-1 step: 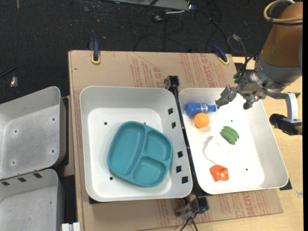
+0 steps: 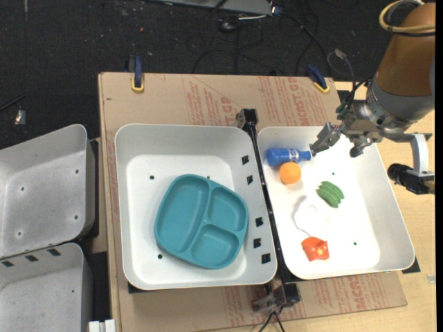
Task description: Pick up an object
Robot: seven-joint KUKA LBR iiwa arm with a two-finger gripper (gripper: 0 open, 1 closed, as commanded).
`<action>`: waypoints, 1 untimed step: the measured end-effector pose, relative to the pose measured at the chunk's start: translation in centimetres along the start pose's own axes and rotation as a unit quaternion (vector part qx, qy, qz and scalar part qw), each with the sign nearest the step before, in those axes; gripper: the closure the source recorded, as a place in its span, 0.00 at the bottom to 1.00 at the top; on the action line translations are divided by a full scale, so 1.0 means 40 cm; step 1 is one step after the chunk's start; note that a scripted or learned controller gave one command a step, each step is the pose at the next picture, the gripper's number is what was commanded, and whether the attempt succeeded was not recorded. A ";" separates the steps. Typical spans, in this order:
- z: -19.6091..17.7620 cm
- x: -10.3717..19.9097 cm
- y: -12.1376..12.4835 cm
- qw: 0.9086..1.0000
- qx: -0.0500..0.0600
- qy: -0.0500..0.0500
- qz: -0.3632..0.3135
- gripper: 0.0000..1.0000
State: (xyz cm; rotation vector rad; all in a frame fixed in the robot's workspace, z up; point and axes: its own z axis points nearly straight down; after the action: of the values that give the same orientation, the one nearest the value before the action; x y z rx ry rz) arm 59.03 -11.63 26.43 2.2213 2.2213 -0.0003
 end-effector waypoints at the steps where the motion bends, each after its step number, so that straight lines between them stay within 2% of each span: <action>1: 0.120 -0.011 -0.020 1.000 0.002 0.000 0.001 0.00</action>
State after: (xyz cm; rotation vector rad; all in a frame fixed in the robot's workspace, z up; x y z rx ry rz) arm 58.23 -12.07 21.62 2.2259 2.2220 -0.0054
